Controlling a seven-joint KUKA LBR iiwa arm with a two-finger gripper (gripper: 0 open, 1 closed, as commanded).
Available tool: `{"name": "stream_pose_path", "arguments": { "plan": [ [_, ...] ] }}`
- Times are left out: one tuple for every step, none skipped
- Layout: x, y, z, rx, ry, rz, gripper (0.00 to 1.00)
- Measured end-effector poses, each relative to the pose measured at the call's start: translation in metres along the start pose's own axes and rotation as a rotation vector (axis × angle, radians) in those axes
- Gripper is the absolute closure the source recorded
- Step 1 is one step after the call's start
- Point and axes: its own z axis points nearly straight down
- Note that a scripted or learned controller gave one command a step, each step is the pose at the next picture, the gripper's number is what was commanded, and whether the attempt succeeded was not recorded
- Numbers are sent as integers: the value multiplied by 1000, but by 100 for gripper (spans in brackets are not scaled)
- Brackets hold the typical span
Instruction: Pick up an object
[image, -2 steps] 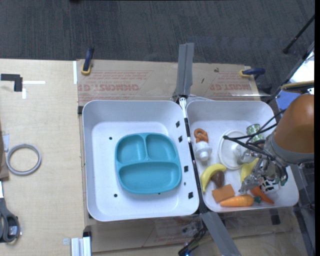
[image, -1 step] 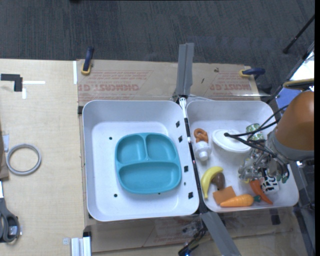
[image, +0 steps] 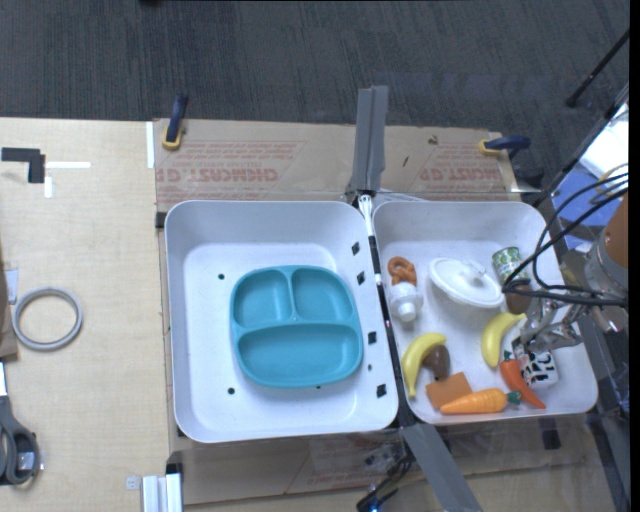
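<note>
The right bin (image: 450, 215) holds several small objects. They include an orange pretzel (image: 401, 270), a small white bottle (image: 404, 301), a white lidded dish (image: 465, 282), a green can (image: 507, 262), two bananas (image: 497, 338) (image: 420, 358), a brown piece (image: 438, 363), an orange block (image: 448, 388), two carrots (image: 474, 402) (image: 522, 382) and a black-and-white toy (image: 541, 369). My gripper (image: 543, 333) hangs low at the bin's right side. It sits just right of the upper banana and directly above the black-and-white toy. Cables partly cover it.
A blue divided plate (image: 296, 326) lies in the left bin (image: 200, 250). On the bench to the left lie a grey tape ring (image: 44, 318) and scissors (image: 18, 450). A grey divider bar (image: 370, 140) runs between the bins at the back.
</note>
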Motion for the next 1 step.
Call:
{"name": "stream_pose_path", "arguments": {
  "plan": [
    [-3, 25, 51, 13, -14, -201, 100]
  ]
}}
